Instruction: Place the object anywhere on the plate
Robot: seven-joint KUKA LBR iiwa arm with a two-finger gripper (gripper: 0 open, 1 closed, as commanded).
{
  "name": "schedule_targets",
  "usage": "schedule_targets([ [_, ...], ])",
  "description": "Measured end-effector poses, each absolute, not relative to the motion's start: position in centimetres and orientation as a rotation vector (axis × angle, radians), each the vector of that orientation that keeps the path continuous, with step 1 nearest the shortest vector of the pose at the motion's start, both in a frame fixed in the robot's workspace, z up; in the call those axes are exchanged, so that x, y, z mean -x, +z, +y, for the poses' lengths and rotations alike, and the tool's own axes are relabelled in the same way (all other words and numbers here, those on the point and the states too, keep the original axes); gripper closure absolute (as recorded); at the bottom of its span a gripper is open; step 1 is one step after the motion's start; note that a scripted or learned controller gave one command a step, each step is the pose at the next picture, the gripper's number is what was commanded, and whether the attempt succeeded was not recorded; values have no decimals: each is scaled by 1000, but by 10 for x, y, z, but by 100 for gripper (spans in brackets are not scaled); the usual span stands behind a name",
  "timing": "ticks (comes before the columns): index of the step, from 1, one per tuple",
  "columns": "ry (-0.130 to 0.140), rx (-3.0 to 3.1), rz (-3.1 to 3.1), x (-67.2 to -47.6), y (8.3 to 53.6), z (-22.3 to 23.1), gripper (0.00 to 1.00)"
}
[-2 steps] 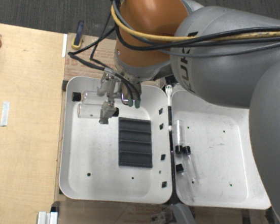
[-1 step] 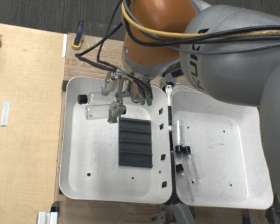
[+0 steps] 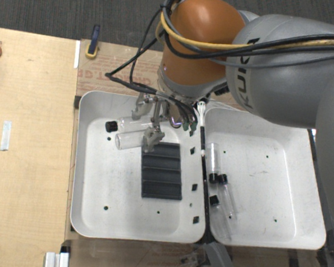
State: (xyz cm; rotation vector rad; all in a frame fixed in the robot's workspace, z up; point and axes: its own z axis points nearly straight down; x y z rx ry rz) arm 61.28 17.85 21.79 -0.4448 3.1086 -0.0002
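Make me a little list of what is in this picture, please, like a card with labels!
arm: grey with an orange band, reaching in over the left bin
gripper: low over the left bin
clear tube: lying in the left bin, by the gripper
black ridged plate: flat in the left bin
right bin: beside the left one

We see a tan counter [image 3: 19, 190] bearing two white bins [image 3: 83, 210] [image 3: 300, 233] side by side.
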Motion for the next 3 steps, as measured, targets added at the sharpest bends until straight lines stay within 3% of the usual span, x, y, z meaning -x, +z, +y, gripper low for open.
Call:
schedule_targets([
  [1, 1, 515, 3095, -603, 294, 201, 100],
  [2, 2, 754, 3046, -658, 269, 212, 100],
  [3, 1, 844, 3024, -654, 233, 228, 100],
])
